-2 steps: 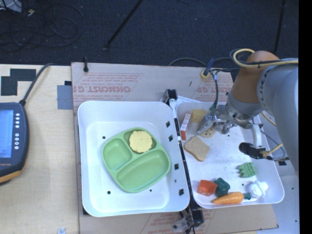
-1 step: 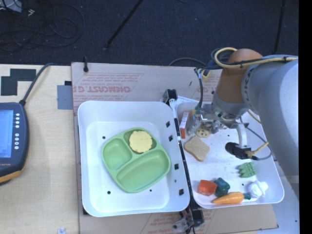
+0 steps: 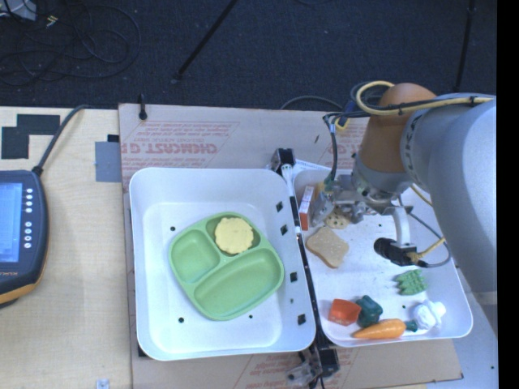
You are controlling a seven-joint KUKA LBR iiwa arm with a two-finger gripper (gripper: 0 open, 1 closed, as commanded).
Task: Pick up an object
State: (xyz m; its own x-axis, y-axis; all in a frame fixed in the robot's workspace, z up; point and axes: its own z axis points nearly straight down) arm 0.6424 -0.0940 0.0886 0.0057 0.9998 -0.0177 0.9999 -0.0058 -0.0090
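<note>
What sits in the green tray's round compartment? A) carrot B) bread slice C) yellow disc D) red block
C: the yellow disc lies in the green tray's round compartment in the left bin; the carrot, bread slice and red block lie in the right bin.

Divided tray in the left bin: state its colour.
Light green divided tray, seen in the camera view.

Pale wooden bench (image 3: pixel 73 322), bearing a cardboard sheet (image 3: pixel 203 140). On that sheet, two white bins: left bin (image 3: pixel 154 298), right bin (image 3: pixel 454 314) touching it. Left of the sheet, probably a control pendant (image 3: pixel 18 233).
</note>
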